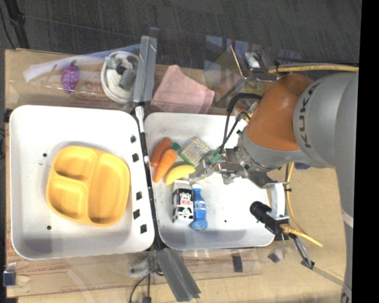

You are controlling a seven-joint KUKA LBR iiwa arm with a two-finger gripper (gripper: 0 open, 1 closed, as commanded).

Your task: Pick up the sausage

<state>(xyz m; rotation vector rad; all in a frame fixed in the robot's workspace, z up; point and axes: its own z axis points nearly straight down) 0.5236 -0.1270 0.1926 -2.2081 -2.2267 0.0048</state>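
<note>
The sausage point(161, 148), a short reddish-orange piece, lies at the upper left of the right bin point(236, 233), close to the divider. An orange carrot point(167, 164) lies against its lower right side. My gripper point(207, 165) hangs over the middle of the right bin, to the right of the sausage and apart from it. Its tip is just above the right end of a yellow banana point(180, 173). Nothing that I can make out is in its grasp.
A green checkered block point(195, 150) lies just above the gripper tip. A cow-print carton point(183, 205) and a blue bottle point(199, 210) lie below the banana. The left bin point(29, 130) holds a yellow divided plate point(89, 184). A pink cloth point(182, 90) lies behind the bins.
</note>
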